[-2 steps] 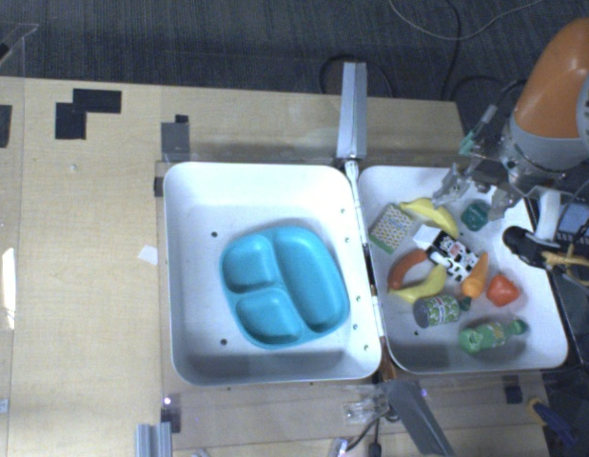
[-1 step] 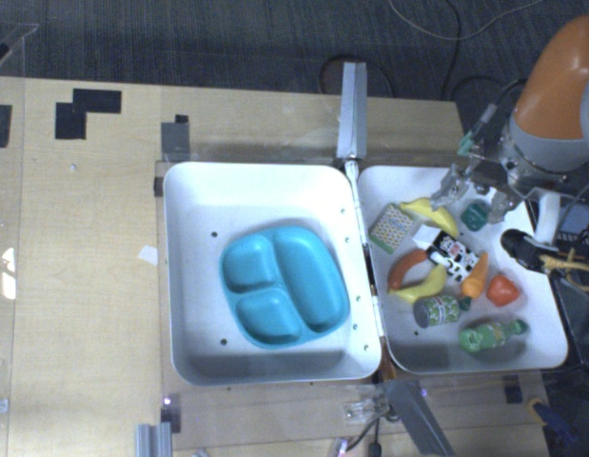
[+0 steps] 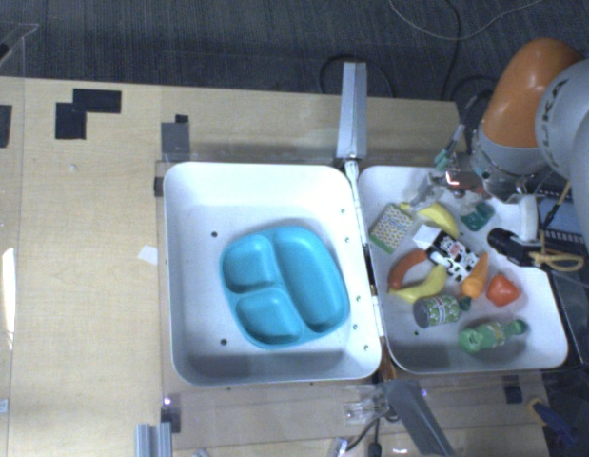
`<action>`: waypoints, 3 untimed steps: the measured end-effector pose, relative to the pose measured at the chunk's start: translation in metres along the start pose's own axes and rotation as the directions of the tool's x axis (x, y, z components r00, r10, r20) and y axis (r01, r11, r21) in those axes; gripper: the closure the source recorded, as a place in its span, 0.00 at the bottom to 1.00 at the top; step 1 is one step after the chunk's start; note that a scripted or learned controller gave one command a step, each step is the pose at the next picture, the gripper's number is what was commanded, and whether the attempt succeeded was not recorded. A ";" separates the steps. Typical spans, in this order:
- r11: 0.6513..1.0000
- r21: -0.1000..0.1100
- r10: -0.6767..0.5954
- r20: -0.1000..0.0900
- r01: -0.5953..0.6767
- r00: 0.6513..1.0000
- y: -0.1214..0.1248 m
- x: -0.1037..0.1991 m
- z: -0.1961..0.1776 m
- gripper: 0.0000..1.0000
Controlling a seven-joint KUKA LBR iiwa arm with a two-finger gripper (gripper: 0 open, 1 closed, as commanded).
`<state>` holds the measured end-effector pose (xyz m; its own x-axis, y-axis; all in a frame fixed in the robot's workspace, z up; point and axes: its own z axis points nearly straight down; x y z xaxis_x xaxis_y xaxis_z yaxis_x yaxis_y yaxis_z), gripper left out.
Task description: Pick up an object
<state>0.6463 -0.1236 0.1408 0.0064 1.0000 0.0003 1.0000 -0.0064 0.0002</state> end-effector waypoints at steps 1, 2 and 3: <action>0.999 -0.003 -0.033 0.001 0.033 0.999 0.023 -0.039 0.055 0.00; 0.999 0.011 -0.037 -0.002 0.037 0.999 0.021 -0.038 0.047 1.00; 0.997 -0.003 0.078 0.000 -0.078 0.997 0.023 0.005 -0.078 1.00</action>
